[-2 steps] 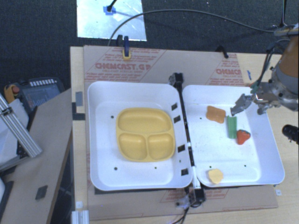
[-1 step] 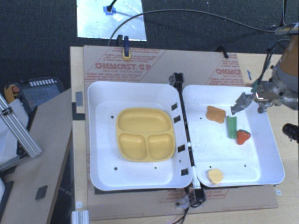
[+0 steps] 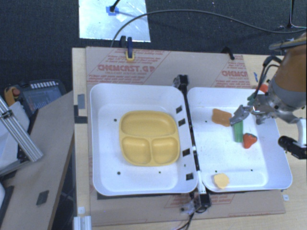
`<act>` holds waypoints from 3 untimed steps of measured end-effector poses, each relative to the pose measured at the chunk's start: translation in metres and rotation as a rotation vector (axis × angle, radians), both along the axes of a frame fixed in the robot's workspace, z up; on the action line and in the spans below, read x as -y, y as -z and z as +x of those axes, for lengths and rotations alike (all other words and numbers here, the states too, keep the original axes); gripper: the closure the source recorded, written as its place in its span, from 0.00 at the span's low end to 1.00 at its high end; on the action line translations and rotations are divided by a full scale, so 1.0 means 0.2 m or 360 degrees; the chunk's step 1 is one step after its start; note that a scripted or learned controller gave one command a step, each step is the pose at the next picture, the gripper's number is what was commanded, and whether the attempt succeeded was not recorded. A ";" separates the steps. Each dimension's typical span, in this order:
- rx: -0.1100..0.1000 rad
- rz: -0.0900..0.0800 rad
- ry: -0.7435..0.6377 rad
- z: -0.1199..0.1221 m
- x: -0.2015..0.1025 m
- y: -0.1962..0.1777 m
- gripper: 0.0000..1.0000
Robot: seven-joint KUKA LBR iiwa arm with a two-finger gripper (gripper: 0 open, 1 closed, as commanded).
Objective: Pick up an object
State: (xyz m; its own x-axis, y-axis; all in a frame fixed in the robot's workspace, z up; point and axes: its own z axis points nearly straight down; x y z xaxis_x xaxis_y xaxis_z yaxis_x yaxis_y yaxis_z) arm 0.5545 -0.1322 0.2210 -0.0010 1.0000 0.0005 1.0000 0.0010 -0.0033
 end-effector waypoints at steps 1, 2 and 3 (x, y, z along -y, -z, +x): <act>0.0002 0.0001 -0.0001 -0.02 -0.03 0.22 0.00; -0.0001 0.0000 0.0001 -0.01 -0.02 0.53 0.00; 0.0007 -0.0002 0.0001 0.00 -0.01 0.46 1.00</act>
